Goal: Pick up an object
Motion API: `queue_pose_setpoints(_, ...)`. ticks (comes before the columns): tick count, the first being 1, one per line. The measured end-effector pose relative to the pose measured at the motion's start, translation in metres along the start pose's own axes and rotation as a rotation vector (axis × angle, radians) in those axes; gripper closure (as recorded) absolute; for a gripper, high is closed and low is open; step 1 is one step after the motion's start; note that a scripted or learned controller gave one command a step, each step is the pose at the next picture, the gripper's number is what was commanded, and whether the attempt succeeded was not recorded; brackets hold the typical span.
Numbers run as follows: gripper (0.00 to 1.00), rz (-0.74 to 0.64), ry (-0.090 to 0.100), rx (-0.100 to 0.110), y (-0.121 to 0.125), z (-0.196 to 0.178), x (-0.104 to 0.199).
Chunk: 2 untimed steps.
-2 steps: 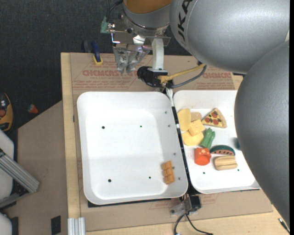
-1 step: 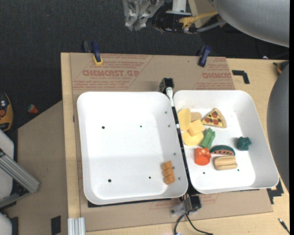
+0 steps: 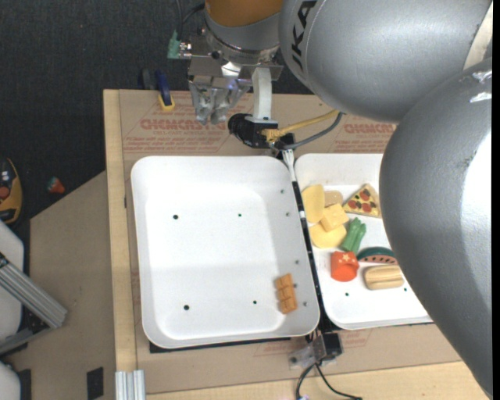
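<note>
White bins sit below my gripper (image 3: 211,105), which hangs beyond their far edge; I cannot tell its grip. Toy foods (image 3: 344,234) wait well apart, in the right bin (image 3: 367,316).

The grey arm (image 3: 406,101) comes in from the right, its thick rounded links bulking large across the upper right and down the right side. It bends leftward toward the far edge of the scene. An orange band (image 3: 238,11) sits above the wrist at the top, and below it the wrist carries a small metal assembly with a green part on its left. The gripper (image 3: 212,109) hangs straight down from there, at the far left of the arm, with nothing seen between its fingers.
</note>
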<state>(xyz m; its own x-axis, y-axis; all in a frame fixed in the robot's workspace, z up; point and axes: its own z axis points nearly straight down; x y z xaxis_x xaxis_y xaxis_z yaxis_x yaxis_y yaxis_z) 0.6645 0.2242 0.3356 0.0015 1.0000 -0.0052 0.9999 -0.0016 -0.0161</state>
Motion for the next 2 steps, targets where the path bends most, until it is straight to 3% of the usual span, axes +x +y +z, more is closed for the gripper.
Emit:
queue_pose_setpoints(1, 1.00, -0.004, 0.012, -0.038, -0.002, -0.195, -0.001)
queue_pose_setpoints(2, 1.00, 0.000, 0.002, -0.005, -0.011, -0.079, -0.001)
